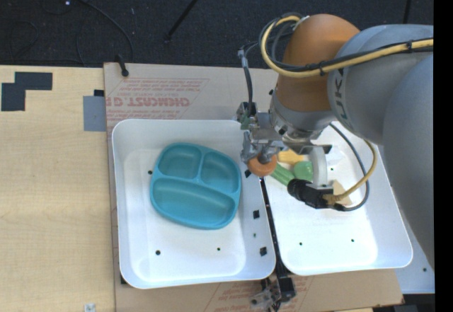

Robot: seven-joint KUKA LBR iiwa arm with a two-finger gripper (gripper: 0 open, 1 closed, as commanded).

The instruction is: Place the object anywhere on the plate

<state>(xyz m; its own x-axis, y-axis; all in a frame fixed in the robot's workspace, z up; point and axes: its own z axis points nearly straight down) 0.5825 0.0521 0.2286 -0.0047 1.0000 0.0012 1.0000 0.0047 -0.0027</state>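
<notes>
Gripper (260, 156) hides most of an orange object (265, 167) (fingers indistinct).

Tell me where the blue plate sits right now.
The blue plate lies flat in the left white bin, slightly toward its far right side, just left of the divide between the bins where the gripper hangs over an orange object.

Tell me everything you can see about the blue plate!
The plate is light blue-green and looks like smooth plastic. It has rounded corners and raised ridges that split it into three sections: two small ones at the far side and one long one at the near side. It lies flat, turned a little askew, on the floor of the left bin. Nothing lies on it or touches it.
</notes>
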